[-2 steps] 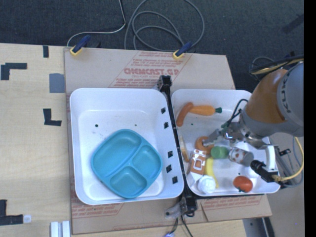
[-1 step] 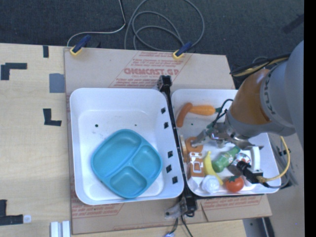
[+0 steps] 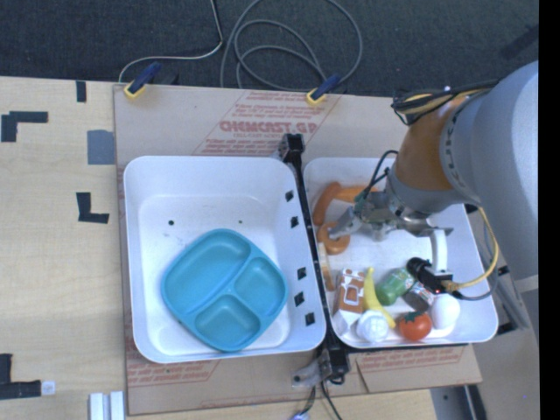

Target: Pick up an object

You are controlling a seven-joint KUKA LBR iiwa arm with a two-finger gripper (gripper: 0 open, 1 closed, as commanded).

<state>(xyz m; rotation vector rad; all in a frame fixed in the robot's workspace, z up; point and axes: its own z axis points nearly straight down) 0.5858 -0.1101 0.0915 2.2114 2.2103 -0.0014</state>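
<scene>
I count two white bins on the counter (image 3: 52, 234): the left bin (image 3: 140, 199) holds one blue divided plate (image 3: 224, 289); the right bin (image 3: 477, 326) holds several small items, including one banana (image 3: 374, 294) and one tomato (image 3: 415, 326). My end effector (image 3: 363, 221) sits over that bin's upper part; I cannot tell its grip.

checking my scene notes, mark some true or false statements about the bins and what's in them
1. The blue tray lies in the left bin. True.
2. The tomato sits in the left bin. False: it is in the right bin, near the front edge.
3. The gripper is over the right bin. True.
4. The banana rests on the blue tray. False: it lies in the right bin.
</scene>
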